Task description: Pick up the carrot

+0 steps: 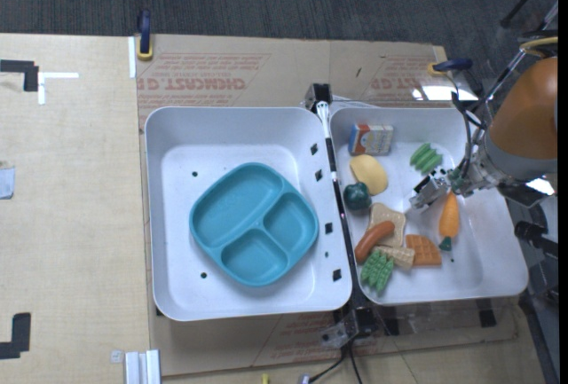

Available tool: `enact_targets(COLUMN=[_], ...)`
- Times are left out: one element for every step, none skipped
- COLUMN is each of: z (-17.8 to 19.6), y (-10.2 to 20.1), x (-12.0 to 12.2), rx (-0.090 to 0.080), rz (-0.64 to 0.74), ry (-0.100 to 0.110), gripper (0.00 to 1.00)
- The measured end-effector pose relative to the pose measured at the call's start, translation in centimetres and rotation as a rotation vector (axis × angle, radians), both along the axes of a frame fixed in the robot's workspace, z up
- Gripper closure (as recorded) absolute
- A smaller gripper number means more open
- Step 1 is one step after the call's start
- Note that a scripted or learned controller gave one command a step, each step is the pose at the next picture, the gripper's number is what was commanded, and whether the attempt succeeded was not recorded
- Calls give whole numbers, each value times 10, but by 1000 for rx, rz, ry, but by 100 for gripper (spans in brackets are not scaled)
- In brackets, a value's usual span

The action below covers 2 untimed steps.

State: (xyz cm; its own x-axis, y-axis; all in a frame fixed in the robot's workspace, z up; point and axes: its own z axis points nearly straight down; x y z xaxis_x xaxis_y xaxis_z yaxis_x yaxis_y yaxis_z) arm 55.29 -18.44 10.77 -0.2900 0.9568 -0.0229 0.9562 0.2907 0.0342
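Note:
The carrot [450,216] is orange with a small green tip at its near end. It lies pointing toward the front in the right part of the right bin [497,271]. My gripper [437,188] hangs just over the carrot's far end, slightly to its left, and seems to touch or overlap that end. The wrist above it blocks the view of how the gripper meets the carrot. The arm's orange band [531,107] sits at the right edge.
To the carrot's left lie an orange wedge [424,251], a sausage [374,239], a bread slice [389,217], a green knobbly piece [376,270], a yellow lump [369,174] and a dark green ball [357,195]. A small carton [373,139] and a green vegetable [426,157] lie behind. The left bin holds a teal divided plate [256,223].

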Motion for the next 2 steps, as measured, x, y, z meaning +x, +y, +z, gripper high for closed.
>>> enact_targets(z=[-15,-5], y=[-18,-18], x=[-41,-39], rx=[17,15], rz=[-254,-257], ry=[34,30], gripper=[0,100])
